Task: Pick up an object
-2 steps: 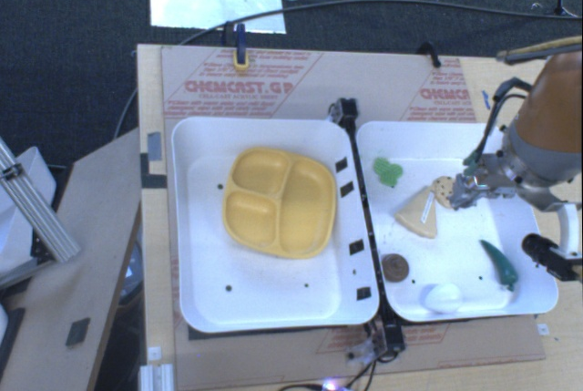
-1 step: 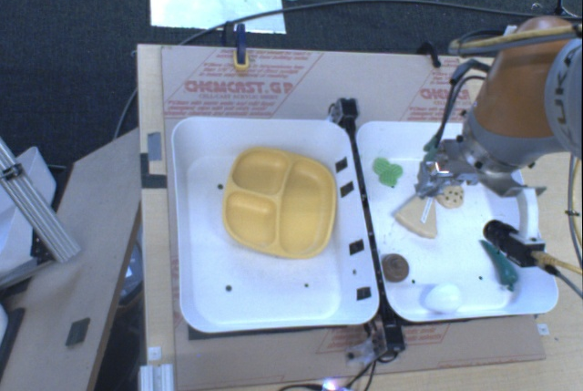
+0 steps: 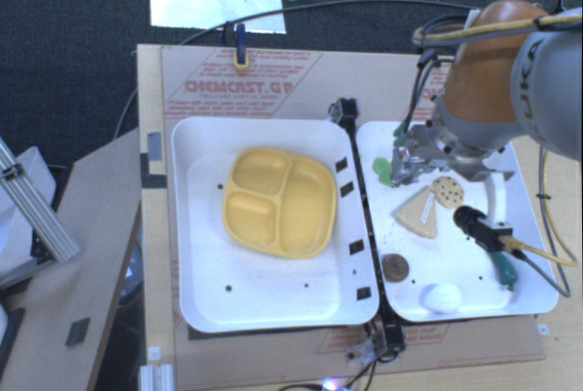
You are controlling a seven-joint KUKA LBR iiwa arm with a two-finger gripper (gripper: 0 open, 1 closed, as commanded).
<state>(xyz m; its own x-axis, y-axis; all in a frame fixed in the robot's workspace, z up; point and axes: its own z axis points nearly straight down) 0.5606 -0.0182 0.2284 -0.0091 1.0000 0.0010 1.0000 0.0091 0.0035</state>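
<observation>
My gripper [image 3: 404, 165] hangs low over the far left part of the right bin [image 3: 533, 289]. A small green object [image 3: 383, 169] lies right beside it on its left, partly hidden by it; I cannot tell whether they touch. Just right of the gripper lies a round speckled cookie [image 3: 447, 190]. A pale yellow wedge [image 3: 418, 214] sits below it. Nearer the front are a brown disc [image 3: 394, 267], a white egg-shaped object [image 3: 444, 297] and a teal tool [image 3: 504, 270].
The left bin [image 3: 196, 289] holds a yellow divided plate [image 3: 279, 200] near its middle. A black-marked divider [image 3: 357, 198] separates the two bins. The arm's grey and orange body [image 3: 496, 70] covers the far right of the right bin.
</observation>
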